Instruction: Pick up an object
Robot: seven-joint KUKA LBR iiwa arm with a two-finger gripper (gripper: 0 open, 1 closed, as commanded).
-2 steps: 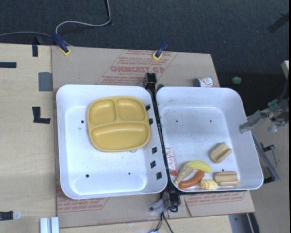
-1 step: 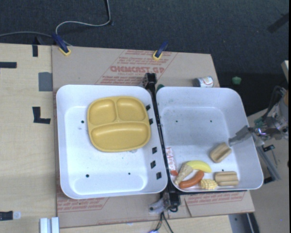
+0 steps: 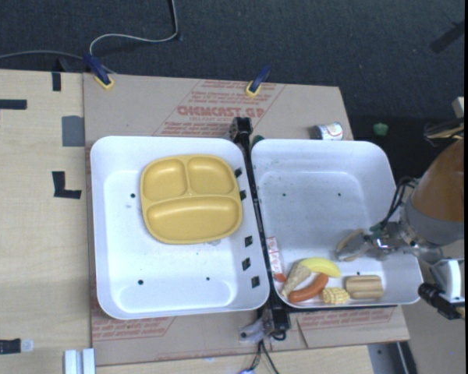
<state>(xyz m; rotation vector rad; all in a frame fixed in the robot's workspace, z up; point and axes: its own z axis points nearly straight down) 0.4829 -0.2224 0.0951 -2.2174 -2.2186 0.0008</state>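
Observation:
The right bin [image 3: 321, 148] holds several toy foods along its front wall: a yellow banana [image 3: 321, 267], a red sausage [image 3: 306, 288], a corn cob [image 3: 335, 294], a brown bread roll [image 3: 364, 287] and a beige piece [image 3: 295, 275]. My gripper [image 3: 345, 245] reaches in from the right, low over the bin floor. It sits just above and to the right of the banana and behind the bread roll. I see nothing held in it. The arm's orange band [image 3: 444, 185] is at the right edge.
A yellow divided plate [image 3: 192, 197] lies in the rear half of the left bin [image 3: 109, 232]. A black divider [image 3: 249, 209] with clips separates the bins. Both bins rest on a cardboard sheet [image 3: 210, 107]. A small metal object [image 3: 327, 132] lies behind the right bin.

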